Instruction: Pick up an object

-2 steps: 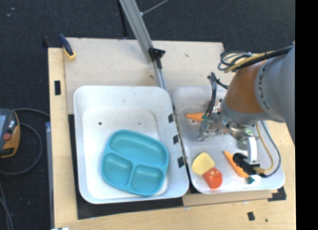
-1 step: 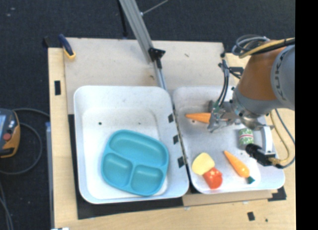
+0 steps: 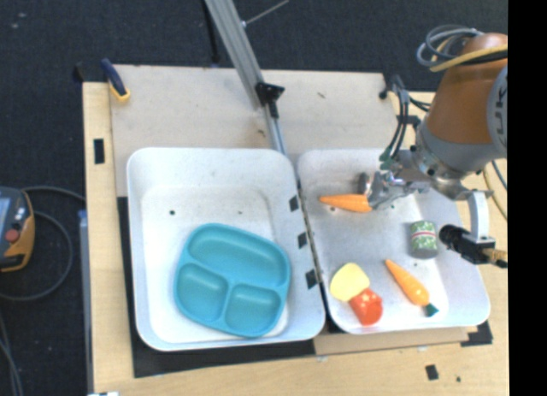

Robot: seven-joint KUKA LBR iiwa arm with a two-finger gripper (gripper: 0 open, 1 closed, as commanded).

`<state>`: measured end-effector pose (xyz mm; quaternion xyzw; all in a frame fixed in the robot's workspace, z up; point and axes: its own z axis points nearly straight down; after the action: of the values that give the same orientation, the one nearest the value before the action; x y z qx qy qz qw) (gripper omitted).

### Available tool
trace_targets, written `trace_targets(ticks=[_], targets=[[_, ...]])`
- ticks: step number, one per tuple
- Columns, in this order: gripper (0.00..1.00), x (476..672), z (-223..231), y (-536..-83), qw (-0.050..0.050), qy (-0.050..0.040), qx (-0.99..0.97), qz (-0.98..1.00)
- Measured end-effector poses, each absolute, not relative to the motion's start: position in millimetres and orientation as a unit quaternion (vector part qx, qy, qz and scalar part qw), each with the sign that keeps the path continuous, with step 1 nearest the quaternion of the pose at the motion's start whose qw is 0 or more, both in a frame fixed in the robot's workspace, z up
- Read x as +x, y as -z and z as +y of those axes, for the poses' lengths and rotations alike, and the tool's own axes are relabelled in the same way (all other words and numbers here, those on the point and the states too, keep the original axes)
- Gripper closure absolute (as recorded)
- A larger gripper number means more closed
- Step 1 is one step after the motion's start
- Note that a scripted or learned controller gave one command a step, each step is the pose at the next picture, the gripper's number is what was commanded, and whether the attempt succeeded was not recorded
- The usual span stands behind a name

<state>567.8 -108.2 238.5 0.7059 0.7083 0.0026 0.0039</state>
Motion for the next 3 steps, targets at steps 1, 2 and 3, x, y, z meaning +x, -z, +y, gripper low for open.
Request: trace_targets(ticks=[1,2,3], targets=[[1.0,569.6,-109,-287,0.003,-0.0021,0.706,0.708],[1.0,593.1,-59,-272,0.001,-0.0004,0.705,0.709],[1.0,608.2,-7,-277,0.0,-0.0013,0.704,0.71]])
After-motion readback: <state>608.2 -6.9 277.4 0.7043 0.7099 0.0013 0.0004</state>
